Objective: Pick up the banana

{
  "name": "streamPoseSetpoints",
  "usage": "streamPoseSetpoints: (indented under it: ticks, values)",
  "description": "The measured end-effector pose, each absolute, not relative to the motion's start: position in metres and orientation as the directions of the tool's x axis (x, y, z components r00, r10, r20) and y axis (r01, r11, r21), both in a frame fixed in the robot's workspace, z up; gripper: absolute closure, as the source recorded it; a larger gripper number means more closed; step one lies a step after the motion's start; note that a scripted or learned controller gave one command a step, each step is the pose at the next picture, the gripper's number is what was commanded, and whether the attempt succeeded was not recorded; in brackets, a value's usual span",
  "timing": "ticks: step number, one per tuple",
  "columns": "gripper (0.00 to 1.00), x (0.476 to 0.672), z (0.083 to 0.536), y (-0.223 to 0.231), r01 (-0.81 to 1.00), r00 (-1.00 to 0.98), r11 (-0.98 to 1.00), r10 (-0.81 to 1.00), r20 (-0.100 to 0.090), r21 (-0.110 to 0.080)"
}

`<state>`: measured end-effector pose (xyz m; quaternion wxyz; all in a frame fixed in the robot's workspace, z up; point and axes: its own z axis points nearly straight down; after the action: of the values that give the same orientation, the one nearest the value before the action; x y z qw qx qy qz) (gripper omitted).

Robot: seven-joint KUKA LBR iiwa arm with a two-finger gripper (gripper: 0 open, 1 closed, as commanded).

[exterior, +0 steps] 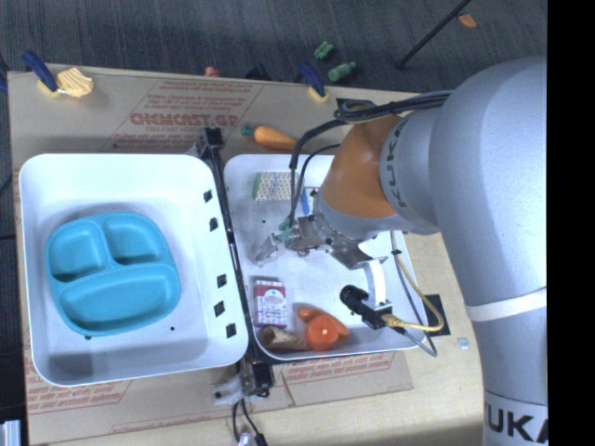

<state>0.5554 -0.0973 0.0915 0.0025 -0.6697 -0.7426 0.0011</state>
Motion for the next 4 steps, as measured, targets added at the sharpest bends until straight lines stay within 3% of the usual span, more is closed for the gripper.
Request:
streamPoseSetpoints:
  ticks: [1,2,3,4]
  values:
    - [0.0,0.588,0.092,-0.099,0.962,-0.273,0.273,0.962,0.0,-0.002]
    - [0.0,0.561,0.091,-0.101,0.858,-0.513,0.513,0.858,0.003,-0.004]
    - [0.0,0.637,0.129,-0.102,0.931,-0.366,0.366,0.931,0.0,-0.001]
    - [0.0,0.615,0.092,-0.105,0.674,-0.739,0.739,0.674,0.002,-0.002]
